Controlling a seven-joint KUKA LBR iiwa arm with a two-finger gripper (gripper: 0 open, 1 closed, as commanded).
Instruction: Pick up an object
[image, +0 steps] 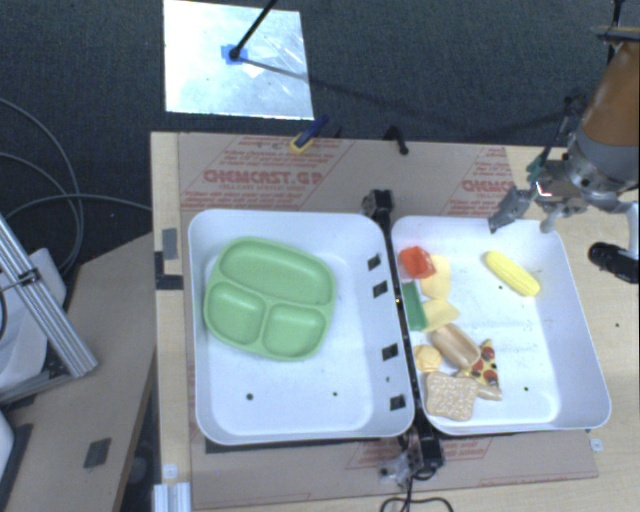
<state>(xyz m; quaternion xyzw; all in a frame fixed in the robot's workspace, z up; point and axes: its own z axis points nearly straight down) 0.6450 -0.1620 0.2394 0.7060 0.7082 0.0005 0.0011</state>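
Jaws look spread apart with nothing between them: gripper (528, 208) hangs at the far edge of the right bin (575, 330), two dark fingers (506, 212) splayed out, one to the left and one lower right, above the bin's back rim. Arm (608, 120) comes in from the right, orange band above the wrist. Task progress, judged from this: nothing picked up yet, every item sits on the bin floor, so approach, descent, grasp and lift are all left. Nearest candidate is the corn cob (513, 273), yellow, elongated, lying diagonally on bare bin floor, near the gripper and toward the camera from it, apart from the other items, so it seems the easiest target. Remaining items cluster along the bin's left side: red tomato-like piece (416, 262), pale yellow piece (436, 283) touching it, green stick (414, 308), hot dog (455, 346), small yellow lump (428, 357), pizza slice (486, 366), cracker (451, 396). These lie touching or overlapping, likely harder to grab singly. Left bin (290, 400) bears a green divided plate (268, 297), three compartments, with no food in them.
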